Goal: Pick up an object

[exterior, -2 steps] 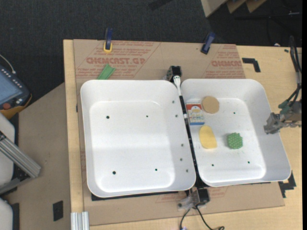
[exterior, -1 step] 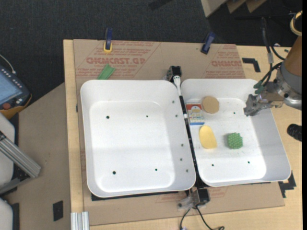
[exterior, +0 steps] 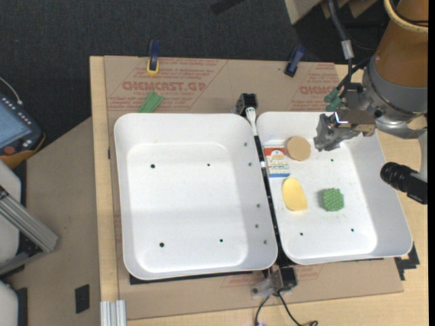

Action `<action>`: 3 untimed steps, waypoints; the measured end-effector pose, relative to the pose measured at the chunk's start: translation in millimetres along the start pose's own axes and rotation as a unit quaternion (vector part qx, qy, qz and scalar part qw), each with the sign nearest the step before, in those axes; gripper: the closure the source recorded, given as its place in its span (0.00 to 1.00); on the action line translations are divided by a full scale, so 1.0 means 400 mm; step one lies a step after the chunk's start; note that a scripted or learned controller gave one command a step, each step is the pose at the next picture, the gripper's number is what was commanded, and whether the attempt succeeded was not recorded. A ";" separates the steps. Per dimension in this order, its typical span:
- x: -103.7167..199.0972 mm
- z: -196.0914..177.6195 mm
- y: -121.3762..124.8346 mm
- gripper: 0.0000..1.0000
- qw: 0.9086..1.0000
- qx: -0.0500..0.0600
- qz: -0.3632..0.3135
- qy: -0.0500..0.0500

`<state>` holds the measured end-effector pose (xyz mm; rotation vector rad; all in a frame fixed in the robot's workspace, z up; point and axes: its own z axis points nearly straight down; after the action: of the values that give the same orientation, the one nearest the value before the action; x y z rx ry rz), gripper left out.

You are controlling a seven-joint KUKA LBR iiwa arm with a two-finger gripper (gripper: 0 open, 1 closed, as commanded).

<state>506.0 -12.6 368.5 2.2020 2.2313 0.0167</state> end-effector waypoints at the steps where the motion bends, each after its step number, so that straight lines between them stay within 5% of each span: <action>1: -0.069 0.178 -0.075 1.00 1.000 0.011 0.009 -0.001; 2: 0.037 0.317 -0.072 1.00 1.000 0.010 0.005 0.000; 3: 0.031 0.283 -0.069 1.00 1.000 0.005 0.007 -0.002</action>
<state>479.6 -0.4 255.1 2.2219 2.2192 0.0015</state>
